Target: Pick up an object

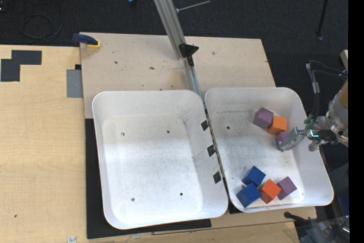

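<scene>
Where tool [293,139] dips, perhaps touching purple block [281,140].

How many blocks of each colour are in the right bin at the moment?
Purple: 3, one by the far wall, one at the gripper, one near the front
Orange: 2, one far, one near
Blue: 2, and
Total: 7 blocks, all in the right bin

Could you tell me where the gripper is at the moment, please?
The gripper is low in the right bin, near its right wall, just below the upper purple block and orange block.
</scene>
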